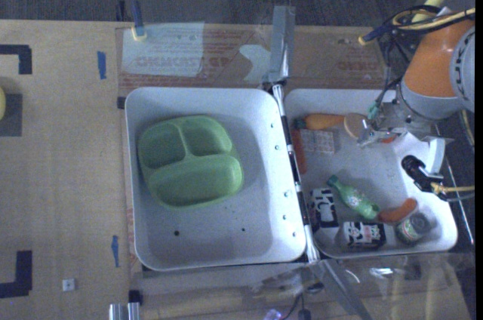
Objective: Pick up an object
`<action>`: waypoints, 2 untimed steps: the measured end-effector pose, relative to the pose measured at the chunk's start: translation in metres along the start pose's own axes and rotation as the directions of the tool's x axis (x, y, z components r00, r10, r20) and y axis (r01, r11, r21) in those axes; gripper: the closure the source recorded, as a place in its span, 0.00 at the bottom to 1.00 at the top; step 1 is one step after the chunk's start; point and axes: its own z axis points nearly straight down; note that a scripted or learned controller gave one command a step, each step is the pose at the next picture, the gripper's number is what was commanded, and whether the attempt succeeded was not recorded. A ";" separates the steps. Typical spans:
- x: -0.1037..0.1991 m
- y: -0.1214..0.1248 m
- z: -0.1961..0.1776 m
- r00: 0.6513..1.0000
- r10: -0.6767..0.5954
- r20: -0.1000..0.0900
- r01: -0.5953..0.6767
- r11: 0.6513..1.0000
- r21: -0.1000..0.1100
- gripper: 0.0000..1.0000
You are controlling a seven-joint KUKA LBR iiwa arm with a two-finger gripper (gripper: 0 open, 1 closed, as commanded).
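Although the arm is already positioned over the right-hand shallow white bin [447,235], no object appears lifted clear of the bin floor, so the pick is judged not yet accomplished. The candidate objects all lie in this bin: an orange carrot-shaped item [326,121] at the far end, a speckled pale square block [319,142] just beside it, a green plastic bottle with a white label [352,197] near the middle, a black-and-white carton [324,207] beside the bottle, a second black-and-white box [364,235] at the near edge, an orange sausage-shaped piece [398,210], and a small round tin [414,227] in the near right corner. The left-hand shallow white bin [151,250] holds a green compartmented plastic tray [190,160].

The grey arm with its orange band [438,69] enters from the right and bends down over the far part of the right-hand bin. The gripper [375,131] sits low, close beside the right end of the carrot-shaped item. At this resolution it cannot be told how wide the tool stands or whether anything is held in it.

Remaining work, by estimate: secure one object, then raise it clear of the bin.
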 end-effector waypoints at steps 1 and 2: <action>0.000 0.000 0.000 1.000 0.000 0.000 0.000 1.000 0.000 0.00; 0.032 0.035 0.015 1.000 0.007 0.004 -0.007 1.000 -0.004 0.00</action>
